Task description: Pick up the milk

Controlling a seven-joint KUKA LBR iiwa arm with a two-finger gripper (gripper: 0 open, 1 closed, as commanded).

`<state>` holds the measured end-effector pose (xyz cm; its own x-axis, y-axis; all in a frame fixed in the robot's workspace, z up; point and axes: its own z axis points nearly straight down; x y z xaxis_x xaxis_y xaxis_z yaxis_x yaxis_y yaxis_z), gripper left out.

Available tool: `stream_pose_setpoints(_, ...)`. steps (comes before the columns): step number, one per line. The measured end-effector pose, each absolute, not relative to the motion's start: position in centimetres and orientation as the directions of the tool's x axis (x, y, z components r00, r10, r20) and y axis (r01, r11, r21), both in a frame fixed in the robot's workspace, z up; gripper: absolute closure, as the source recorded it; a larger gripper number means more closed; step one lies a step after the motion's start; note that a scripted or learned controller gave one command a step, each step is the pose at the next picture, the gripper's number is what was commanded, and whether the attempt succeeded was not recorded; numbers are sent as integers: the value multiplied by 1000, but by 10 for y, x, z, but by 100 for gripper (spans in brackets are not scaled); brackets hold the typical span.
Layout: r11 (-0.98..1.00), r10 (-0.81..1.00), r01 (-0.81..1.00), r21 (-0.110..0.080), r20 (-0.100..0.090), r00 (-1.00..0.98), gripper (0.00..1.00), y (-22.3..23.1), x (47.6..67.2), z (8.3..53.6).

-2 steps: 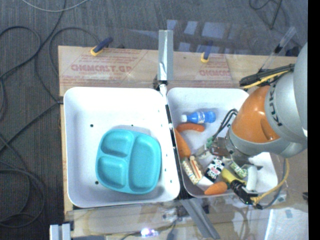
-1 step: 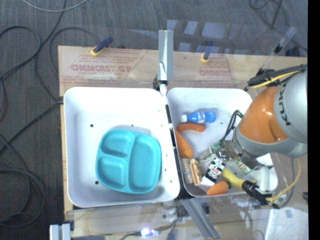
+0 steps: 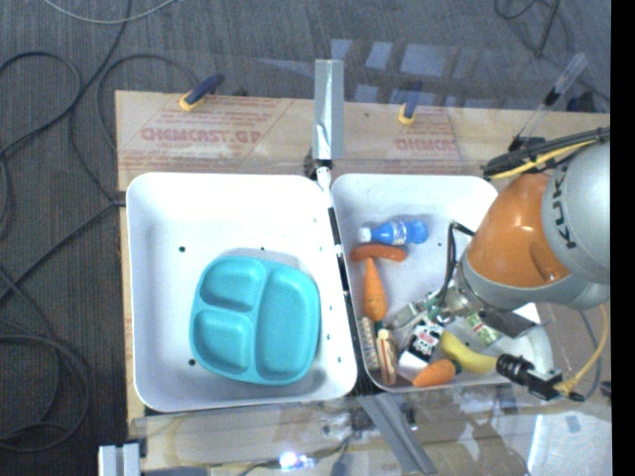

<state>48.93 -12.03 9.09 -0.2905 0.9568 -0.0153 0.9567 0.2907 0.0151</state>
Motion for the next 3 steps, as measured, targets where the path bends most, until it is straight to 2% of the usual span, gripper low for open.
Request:
stream_pose_setpoints(1,291,957,956,22,-15,-291,100,-119,492,101)
stream_pose_setpoints(2,145,989,989,13,1,-145,100,-122,490,91)
stream_pose_setpoints(3,-127,992,992,-4,-2,127,100,-42,492,182)
